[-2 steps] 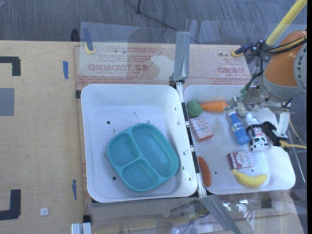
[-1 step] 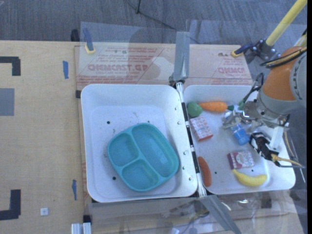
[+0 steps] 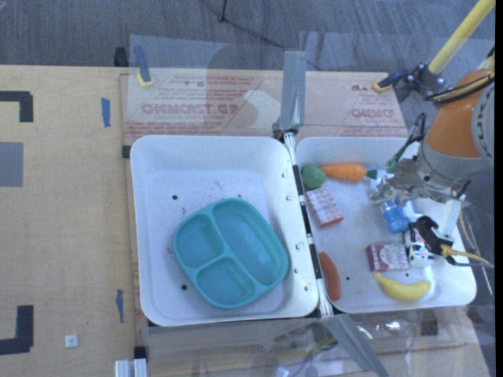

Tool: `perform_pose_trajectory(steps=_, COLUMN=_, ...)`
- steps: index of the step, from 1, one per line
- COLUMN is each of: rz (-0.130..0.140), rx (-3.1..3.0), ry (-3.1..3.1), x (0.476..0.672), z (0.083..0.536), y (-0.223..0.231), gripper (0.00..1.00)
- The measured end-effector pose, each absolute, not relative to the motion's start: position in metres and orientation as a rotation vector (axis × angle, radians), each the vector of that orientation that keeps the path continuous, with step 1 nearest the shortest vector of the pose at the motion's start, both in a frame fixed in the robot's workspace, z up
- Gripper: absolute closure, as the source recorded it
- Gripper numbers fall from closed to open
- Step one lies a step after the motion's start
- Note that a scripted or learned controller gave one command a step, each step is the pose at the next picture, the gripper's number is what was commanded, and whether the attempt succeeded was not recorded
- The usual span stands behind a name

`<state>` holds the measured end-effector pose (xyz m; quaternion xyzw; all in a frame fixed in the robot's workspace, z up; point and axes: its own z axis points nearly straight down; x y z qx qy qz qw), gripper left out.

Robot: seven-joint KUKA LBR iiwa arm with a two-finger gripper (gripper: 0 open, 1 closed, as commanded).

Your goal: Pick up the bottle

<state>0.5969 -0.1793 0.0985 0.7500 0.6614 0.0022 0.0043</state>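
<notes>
A small blue bottle lies in the right bin, toward its right side. The gripper hangs directly over the bottle's upper end, below the arm's grey wrist and orange band. The gripper's body covers the top of the bottle, so whether it touches the bottle is hidden.
The right bin also holds a carrot, a green ball-like item, a red and white box, a red packet, a banana and a sausage. A teal divided plate lies in the left bin.
</notes>
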Motion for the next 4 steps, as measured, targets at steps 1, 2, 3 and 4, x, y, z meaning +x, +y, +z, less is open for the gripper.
perform_pose_trajectory(steps=1, rz=0.007, rx=2.35, ry=2.072, x=0.597, z=0.098, y=-0.179, gripper=0.0)
perform_pose_trajectory(steps=2, rz=0.006, rx=2.107, ry=2.322, x=0.552, z=0.088, y=-0.163, gripper=0.0)
perform_pose_trajectory(steps=3, rz=0.009, rx=2.108, ry=2.313, x=0.553, z=0.099, y=-0.165, gripper=1.0)
perform_pose_trajectory(steps=4, rz=0.001, rx=2.245, ry=2.195, x=0.578, z=0.236, y=-0.104, gripper=1.0)
